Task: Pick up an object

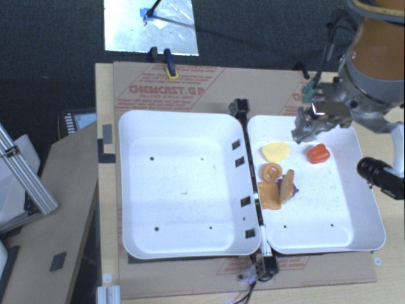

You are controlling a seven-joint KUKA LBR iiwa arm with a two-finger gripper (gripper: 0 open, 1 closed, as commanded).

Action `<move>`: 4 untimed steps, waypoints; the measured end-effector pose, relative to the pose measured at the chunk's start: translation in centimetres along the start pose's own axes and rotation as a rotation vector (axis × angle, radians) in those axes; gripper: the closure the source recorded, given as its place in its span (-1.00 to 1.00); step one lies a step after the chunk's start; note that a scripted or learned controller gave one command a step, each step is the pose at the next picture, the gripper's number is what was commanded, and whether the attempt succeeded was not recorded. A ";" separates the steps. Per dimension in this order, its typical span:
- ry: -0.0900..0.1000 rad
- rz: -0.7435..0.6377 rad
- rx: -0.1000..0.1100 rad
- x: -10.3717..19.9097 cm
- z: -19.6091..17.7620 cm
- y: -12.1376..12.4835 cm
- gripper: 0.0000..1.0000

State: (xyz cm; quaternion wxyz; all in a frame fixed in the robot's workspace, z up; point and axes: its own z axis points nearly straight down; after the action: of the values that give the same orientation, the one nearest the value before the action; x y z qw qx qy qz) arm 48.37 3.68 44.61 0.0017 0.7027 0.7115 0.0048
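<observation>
dark carpet surrounds a bench topped with brown printed cardboard (171, 88), and a shiny metal sheet (150, 16) lies on the floor beyond it. on the cardboard sit two shallow white bins side by side. left bin (180, 182) shows bare floor. right bin (329, 214) holds a yellow piece (276, 151), an orange ring (272, 171), tan and orange pieces (278, 192) clustered just below, and a red pepper-like toy (318, 153). gripper (308, 130) hangs between the yellow piece and the red toy; its opening cannot be told, nothing seen gripped.
</observation>
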 end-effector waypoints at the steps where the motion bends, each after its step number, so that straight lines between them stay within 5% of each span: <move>1: -0.003 0.001 0.010 9.9 4.9 0.3 1.00; 2: -0.001 0.013 -0.008 6.2 -9.6 0.5 1.00; 3: -0.005 0.001 0.015 14.3 -0.2 0.4 1.00; 4: 0.002 0.002 -0.001 20.2 -9.3 1.1 1.00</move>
State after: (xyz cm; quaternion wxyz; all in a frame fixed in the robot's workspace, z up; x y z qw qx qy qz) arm 49.12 23.81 54.00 0.0014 0.7034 0.7107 0.0059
